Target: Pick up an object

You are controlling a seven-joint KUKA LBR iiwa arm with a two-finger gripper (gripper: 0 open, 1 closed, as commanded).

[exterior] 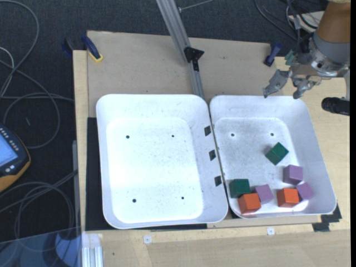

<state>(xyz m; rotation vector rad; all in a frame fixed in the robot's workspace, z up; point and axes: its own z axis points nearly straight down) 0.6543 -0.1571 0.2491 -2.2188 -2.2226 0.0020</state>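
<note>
A: Well, where is the gripper sitting right now?

B: It is hanging over the far rim of the right bin, near that bin's back right corner. The arm is reaching in from the upper right, with its orange band showing at the top edge.

A: Are the fingers gripping anything?

B: No. They are standing spread apart, one finger pointing down to the left and the other to the right, with nothing lying between them.

A: And the objects?

B: They are all lying in the right bin, well apart from the gripper. A green block is sitting tilted near the middle. Toward the near edge a dark green block is resting just beside an orange block, which is touching a purple block. Further right, a second orange block is sitting between two more purple blocks, one behind it and one at its right.

A: What about the left bin?

B: It is lying beside the right one, their edges meeting along three small black clips. A grey metal rail is slanting down toward that seam from the top.
</note>
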